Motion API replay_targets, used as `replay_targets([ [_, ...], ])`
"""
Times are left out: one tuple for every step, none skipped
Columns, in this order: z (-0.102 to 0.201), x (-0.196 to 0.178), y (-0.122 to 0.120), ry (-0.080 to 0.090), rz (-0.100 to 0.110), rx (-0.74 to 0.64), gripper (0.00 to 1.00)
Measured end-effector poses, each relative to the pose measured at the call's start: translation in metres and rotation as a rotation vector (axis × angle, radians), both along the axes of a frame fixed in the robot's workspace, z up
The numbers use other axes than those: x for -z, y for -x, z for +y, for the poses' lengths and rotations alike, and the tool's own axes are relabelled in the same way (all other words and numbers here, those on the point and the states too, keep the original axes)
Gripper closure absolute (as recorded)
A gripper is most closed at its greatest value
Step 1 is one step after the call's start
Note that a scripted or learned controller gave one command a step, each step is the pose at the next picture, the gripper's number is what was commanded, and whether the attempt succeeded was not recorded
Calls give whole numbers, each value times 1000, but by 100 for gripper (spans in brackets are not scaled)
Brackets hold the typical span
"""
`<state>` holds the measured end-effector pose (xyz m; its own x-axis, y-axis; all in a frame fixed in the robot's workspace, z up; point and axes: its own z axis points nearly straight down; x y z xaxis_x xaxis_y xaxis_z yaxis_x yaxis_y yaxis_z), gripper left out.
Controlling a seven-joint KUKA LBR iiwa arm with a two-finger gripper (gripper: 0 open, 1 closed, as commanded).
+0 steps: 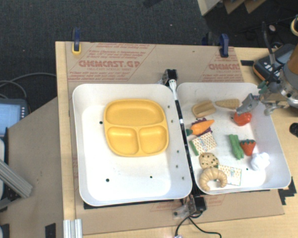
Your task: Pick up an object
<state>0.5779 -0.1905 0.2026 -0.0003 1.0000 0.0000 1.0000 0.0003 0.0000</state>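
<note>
Bench board (139, 63): brown sheet with red lettering, bearing 2 shallow white bins side by side.

Left bin (134, 182): white, rounded corners. Holds 1 yellow divided plate (136, 127) with 3 compartments, set toward the bin's 12 o'clock side.

Right bin (275, 152): white, touching the left bin along its 9 o'clock wall. Holds the small toy food items below.

Arm (293, 78): grey, entering at 3 o'clock of the view, wrist over the right bin's 2 o'clock corner.

Gripper (249, 104): grey, slanted down toward 8 o'clock, its tip just above the red tomato. Whether the fingers are spread or closed cannot be told at this size; nothing is seen between them.

Croissant (213, 178): tan, at the bin's 7 o'clock.

Bread slice (203, 108): tan, at 11 o'clock.

Long bread roll (227, 103): just beside the slice, toward 3 o'clock.

Carrot (201, 127): orange, below the slice.

Waffle piece (204, 143): patterned, below the carrot.

Green vegetable (235, 146): upright strip at bin centre.

Red tomato (242, 118): at 1 o'clock of bin centre, touching or just under the gripper tip.

Strawberry (248, 147): red, just beside the green strip at 3 o'clock.

White lump (260, 161): at 4 o'clock.

Cookie (207, 160): round, above the croissant.
</note>
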Motion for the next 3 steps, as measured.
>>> replay_targets([
  [-13,125,-33,-1,6,-2,0],
  [-14,107,-35,2,-4,-1,100],
  [39,120,-84,1,29,1,100],
])
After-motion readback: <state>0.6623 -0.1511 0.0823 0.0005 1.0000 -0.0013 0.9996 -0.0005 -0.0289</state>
